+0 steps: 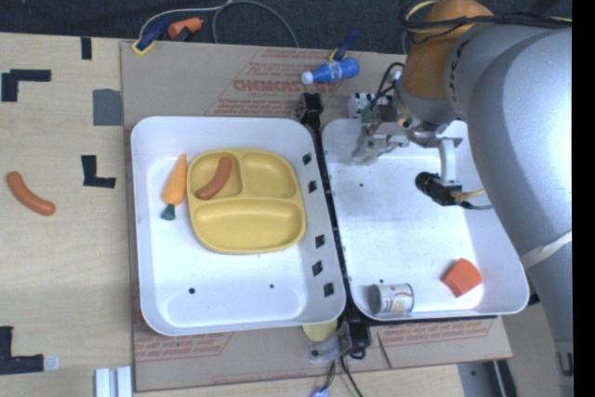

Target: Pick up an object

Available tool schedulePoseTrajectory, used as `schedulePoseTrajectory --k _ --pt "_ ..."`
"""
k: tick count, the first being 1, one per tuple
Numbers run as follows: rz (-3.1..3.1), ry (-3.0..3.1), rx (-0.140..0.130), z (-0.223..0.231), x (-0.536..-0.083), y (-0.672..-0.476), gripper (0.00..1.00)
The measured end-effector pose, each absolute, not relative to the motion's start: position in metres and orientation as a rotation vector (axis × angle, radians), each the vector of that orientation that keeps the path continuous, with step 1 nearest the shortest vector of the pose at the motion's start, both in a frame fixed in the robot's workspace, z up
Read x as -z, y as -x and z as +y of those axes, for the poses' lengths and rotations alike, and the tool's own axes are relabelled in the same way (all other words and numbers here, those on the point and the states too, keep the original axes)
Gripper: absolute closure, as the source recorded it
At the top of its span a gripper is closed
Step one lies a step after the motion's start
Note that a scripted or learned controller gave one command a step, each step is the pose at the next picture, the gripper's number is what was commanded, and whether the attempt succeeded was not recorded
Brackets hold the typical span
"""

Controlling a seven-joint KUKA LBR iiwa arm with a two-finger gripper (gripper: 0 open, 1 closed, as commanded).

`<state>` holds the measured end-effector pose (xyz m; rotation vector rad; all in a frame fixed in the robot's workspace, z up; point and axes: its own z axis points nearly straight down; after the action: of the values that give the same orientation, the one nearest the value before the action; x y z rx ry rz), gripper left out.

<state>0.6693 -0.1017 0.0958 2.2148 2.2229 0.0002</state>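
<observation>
My gripper (364, 147) hangs over the far left corner of the right bin (409, 228), below the grey arm with its orange band. Near the bin's front edge lies a small can (394, 298) on its side, and an orange block (461, 277) sits at the front right. In the left bin (158, 284) rests a yellow divided plate (247, 202) with a sausage (213, 178) in its upper left compartment. A toy carrot (174, 182) lies just left of the plate. Nothing shows between the gripper's fingers.
Another sausage (30, 193) lies on the bench far left, outside the bins. A blue clamp (332, 72) and an orange-yellow clamp (167, 31) hold the cardboard's far edge. A black divider (323, 200) runs between the bins. The arm's bulk covers the right bin's right side.
</observation>
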Motion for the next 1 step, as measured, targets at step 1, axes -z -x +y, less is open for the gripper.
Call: schedulePoseTrajectory --k 1 --pt "2.23 -2.211 -0.011 -0.0258 -0.1907 -0.6309 1.0"
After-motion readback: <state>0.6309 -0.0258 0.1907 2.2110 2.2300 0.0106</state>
